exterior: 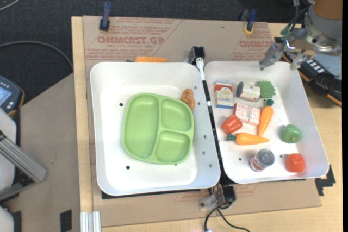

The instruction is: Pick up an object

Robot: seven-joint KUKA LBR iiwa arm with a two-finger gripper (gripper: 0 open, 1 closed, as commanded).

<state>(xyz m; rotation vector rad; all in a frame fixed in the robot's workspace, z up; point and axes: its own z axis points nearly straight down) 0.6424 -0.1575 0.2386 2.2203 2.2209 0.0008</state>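
My gripper (pixel 281 60) hovers over the far rim of the right bin (pixel 311 117), its fingers spread open with nothing between them. Below it in that bin lie toy foods: a small white and red carton (pixel 223 95), a tipped can (pixel 249 92), a green bumpy piece (pixel 266 88), a pink box (pixel 247 113), a red pepper (pixel 231 125), two carrots (pixel 265 119) (pixel 251 139), a green apple (pixel 291 133), a tomato (pixel 294 162) and a grey-topped can (pixel 263 160).
The left bin (pixel 103 117) holds a green divided plate (pixel 159 129) and a small brown piece (pixel 187 98) by its right wall. An orange item (pixel 151 60) lies behind that bin. Blue clamps (pixel 105 14) (pixel 250 22) grip the board's far edge.
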